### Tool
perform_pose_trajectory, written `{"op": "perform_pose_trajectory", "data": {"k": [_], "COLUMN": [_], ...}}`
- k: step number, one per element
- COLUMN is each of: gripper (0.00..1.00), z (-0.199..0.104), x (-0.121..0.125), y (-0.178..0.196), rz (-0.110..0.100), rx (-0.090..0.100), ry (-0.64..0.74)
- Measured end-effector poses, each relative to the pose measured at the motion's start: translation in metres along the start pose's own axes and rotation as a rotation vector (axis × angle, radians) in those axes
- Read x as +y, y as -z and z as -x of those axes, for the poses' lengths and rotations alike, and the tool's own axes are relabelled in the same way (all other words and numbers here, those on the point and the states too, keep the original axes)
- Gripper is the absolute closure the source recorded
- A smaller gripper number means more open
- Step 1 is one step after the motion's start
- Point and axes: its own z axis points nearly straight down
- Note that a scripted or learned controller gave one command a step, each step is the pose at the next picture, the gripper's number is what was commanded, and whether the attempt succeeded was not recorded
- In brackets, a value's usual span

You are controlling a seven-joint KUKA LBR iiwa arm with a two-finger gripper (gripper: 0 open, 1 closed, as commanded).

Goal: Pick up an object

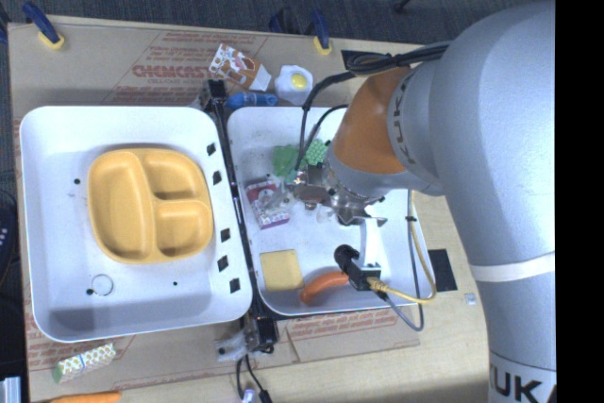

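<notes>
You cannot tell how the gripper [326, 195] stands, low in the right bin [247, 132]; crowded between green block [286, 159] and clear packet [267, 202], it risks nudging both.

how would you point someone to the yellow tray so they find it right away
Look at the left white bin, away from the arm. The yellow tray lies near its middle, rounded and split into three compartments. It is far larger than the small items in the other bin.

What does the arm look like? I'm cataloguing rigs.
A bulky grey arm with an orange band above the wrist, part of black KUKA lettering low on it, black cables looping over it, and a yellow cable trailing by the metal gripper.
</notes>
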Motion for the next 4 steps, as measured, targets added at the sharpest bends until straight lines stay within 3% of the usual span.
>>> {"op": "perform_pose_trajectory", "data": {"k": [1, 2, 3, 4], "gripper": [0.0, 0.0, 0.0, 0.0], "z": [-0.002, -0.002, -0.003, -0.005], "x": [-0.025, -0.028, 0.009, -0.007], "y": [-0.009, -0.01, -0.011, -0.01], "rz": [0.01, 0.003, -0.002, 0.001], "rx": [0.006, 0.01, 0.005, 0.01], "ry": [-0.195, -0.413, -0.383, -0.707]}}
